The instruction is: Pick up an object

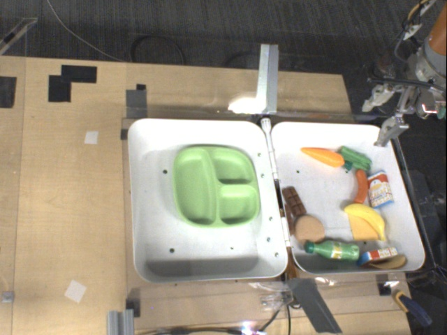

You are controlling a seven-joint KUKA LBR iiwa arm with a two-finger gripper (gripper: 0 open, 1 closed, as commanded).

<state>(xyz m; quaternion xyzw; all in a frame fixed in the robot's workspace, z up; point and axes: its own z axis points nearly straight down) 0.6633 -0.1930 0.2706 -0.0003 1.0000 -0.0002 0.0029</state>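
Two bins (pixel 140 208); end effector (pixel 388 132) over right bin's corner, finger state unclear.

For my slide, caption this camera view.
Green tray in left bin; toy foods in right bin; gripper above its corner.

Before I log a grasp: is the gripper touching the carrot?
Apart. The camera view shows the gripper at the right bin's upper right corner, with bare white floor between it and the carrot.
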